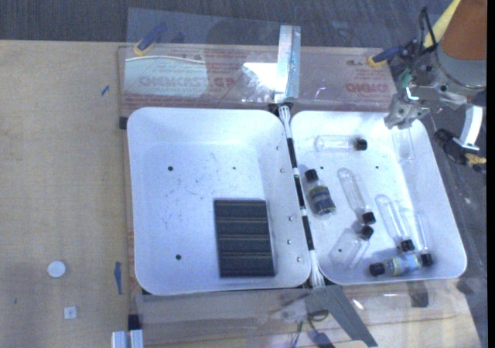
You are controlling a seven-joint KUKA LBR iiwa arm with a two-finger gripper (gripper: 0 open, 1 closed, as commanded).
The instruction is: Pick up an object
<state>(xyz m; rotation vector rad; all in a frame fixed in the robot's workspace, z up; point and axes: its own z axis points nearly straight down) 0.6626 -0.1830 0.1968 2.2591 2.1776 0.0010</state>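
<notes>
The right bin (445,207) holds several clear vials with black caps. One vial (336,142) lies near the far wall, and a small dark-labelled bottle (321,199) lies by the left wall. Others are a vial (349,186) in the middle, a long vial (393,217) to its right, and a labelled bottle (396,265) at the near edge. My gripper (401,113) hangs over the bin's far right corner, above the bin floor, beside a faint clear vial (404,147). I see nothing held in it.
A dark ribbed rectangular block (244,237) lies in the left bin (155,184) near its front. Clear plastic sheets and an upright panel (288,60) stand behind the bins. Cables hang by the arm (464,37) at the right. A small white disc (56,268) lies on the bench.
</notes>
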